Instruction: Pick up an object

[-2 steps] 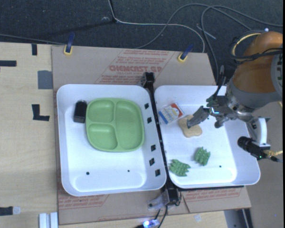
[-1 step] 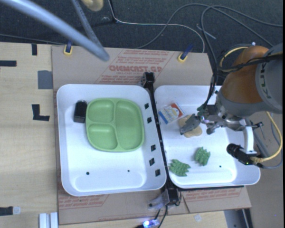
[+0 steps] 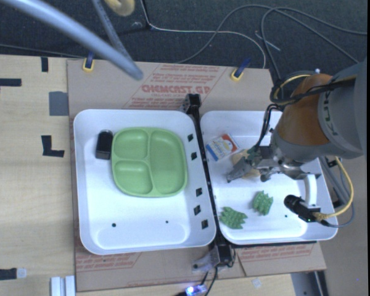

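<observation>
My gripper [image 3: 251,174] is low over the right bin [image 3: 296,227], near its middle, with the orange-banded wrist just to its right. Its two dark fingers [image 3: 236,174] stand apart, so it is open. A small tan object [image 3: 249,164] lies in the gap between them; I cannot tell if they touch it. A white, orange and blue packet [image 3: 221,147] lies just up and left of the gripper. Two green leafy toys [image 3: 232,217] [image 3: 263,202] lie nearer the bin's front.
The left bin [image 3: 92,221] holds a green divided plate [image 3: 150,162] and a small black block [image 3: 103,145] at the plate's left. A black divider [image 3: 200,177] runs between the bins. Cables loop behind and to the right of the arm.
</observation>
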